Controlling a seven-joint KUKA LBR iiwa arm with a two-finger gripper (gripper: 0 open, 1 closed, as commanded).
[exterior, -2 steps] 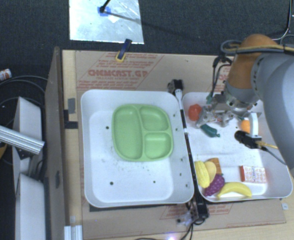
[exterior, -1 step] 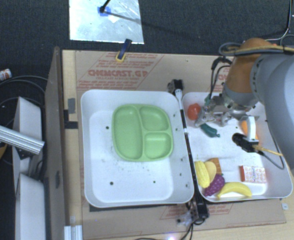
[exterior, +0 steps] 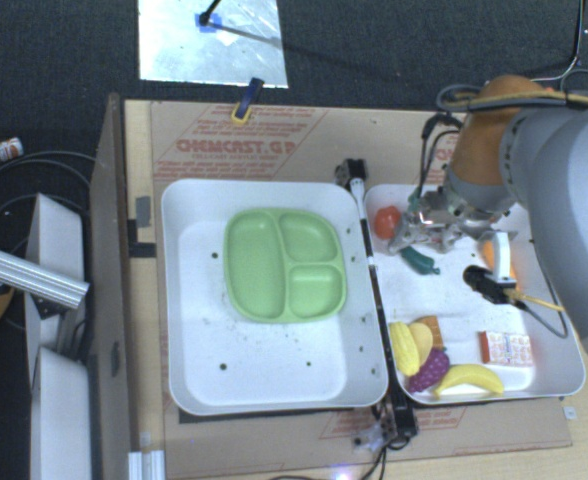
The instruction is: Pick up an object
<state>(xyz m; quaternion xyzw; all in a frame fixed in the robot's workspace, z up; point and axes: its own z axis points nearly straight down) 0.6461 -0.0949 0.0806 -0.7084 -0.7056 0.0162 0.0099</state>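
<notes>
Camera view has the grey arm with its orange band (exterior: 489, 128) reaching in from the right, its two-finger gripper (exterior: 421, 236) low over the far part of the right white bin (exterior: 559, 373). Whether it is spread or pressed together cannot be told. A round red toy tomato (exterior: 386, 222) lies just left of it, a dark green toy pepper (exterior: 419, 260) just below. Near the front lie a yellow banana (exterior: 471, 378), purple grapes (exterior: 430, 370) and a small red-and-white box (exterior: 505, 348). The left white bin (exterior: 199, 378) holds a green divided plate (exterior: 283, 265).

green plate (exterior: 282, 266), toy fruit (exterior: 444, 360), grey arm (exterior: 534, 158)
</notes>
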